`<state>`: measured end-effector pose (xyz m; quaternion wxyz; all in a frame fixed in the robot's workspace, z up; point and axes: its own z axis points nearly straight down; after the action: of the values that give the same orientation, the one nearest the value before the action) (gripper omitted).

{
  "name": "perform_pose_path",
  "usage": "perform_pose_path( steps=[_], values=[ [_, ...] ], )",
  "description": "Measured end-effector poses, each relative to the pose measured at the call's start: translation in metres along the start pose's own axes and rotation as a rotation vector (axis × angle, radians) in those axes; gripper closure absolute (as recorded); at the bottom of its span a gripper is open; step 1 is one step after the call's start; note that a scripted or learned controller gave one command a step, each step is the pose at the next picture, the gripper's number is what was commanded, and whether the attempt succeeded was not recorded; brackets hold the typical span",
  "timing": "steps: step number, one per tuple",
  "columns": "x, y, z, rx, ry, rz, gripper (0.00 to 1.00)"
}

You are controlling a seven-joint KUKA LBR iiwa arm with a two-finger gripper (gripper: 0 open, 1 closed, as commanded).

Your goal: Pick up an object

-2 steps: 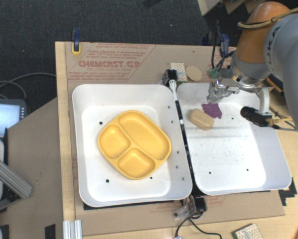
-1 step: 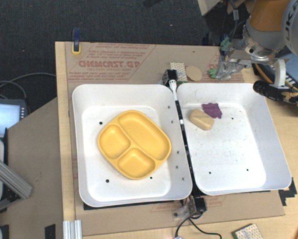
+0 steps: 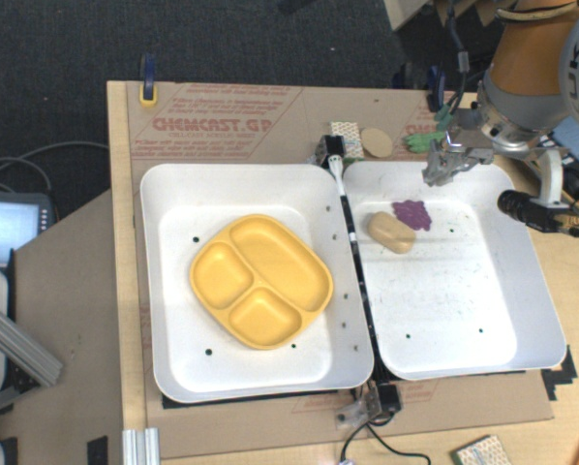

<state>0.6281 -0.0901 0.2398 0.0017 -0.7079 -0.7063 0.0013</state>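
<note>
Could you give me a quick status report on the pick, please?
Tool over right bin's far edge. Tan piece and purple piece lie untouched. Nothing in the way.

Bench (image 3: 222,124) under two white bins (image 3: 173,260)

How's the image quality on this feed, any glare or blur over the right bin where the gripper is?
Camera view: lighting is even and soft, shadows faint; the right bin looks bright white but not washed out; the tan object and purple object read clearly; the gripper looks slightly soft, its fine detail hard to resolve.
</note>
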Motion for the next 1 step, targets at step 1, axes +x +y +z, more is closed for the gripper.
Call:
perform_pose_path(
  steps=[1],
  values=[
    [-0.0249, -0.0383, -0.0075, -0.001, 0.0, 0.002, 1.0]
  ],
)
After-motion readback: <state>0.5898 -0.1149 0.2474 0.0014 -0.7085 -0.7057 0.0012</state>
